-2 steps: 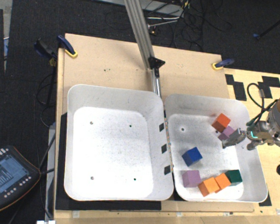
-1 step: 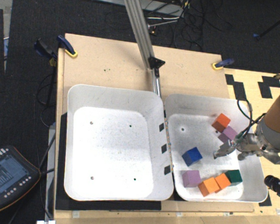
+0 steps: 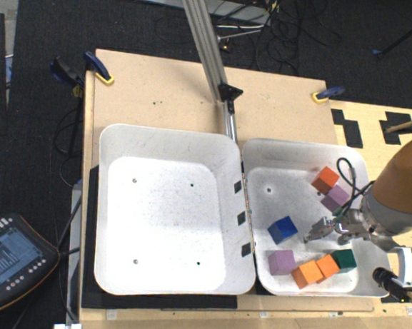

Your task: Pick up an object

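Observation:
The right bin [image 3: 278,156] holds several small blocks. At its back right lie an orange block [image 3: 326,180] and a lilac block [image 3: 337,197], touching each other. A blue block [image 3: 282,229] sits near the bin's middle. Along the front lie a purple block [image 3: 281,261], a second orange block [image 3: 309,271] and a green block [image 3: 344,261]. My gripper [image 3: 324,231] hangs low over the bin's right half, between the lilac block and the green one and right of the blue block. I see no block in its grasp.
The left bin [image 3: 162,210] stands beside the right one, sharing a middle wall. A slanted metal pole [image 3: 206,38] rises from behind the bins. A teach pendant [image 3: 4,261] lies off the bench at the lower left.

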Robot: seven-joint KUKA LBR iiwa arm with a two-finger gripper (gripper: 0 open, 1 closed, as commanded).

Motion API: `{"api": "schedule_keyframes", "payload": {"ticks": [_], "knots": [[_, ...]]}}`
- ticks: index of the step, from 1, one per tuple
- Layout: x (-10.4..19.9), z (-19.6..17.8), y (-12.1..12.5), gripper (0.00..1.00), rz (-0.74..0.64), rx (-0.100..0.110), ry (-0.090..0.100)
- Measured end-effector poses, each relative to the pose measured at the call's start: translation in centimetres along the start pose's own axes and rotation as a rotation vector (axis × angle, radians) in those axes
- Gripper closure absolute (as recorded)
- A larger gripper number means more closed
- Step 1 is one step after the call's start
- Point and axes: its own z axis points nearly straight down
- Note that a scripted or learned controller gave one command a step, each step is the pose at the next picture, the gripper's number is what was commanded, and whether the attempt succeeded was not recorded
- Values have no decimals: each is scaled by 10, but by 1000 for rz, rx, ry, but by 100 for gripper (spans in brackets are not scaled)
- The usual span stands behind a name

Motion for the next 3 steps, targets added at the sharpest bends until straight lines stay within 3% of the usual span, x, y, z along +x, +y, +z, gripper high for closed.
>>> {"api": "schedule_keyframes", "payload": {"ticks": [1, 2, 3], "knots": [[0, 2, 0, 0, 0, -5, -2], [0, -8, 1, 100, 0, -8, -2], [-6, -53, 4, 100, -2, -12, -5]]}}
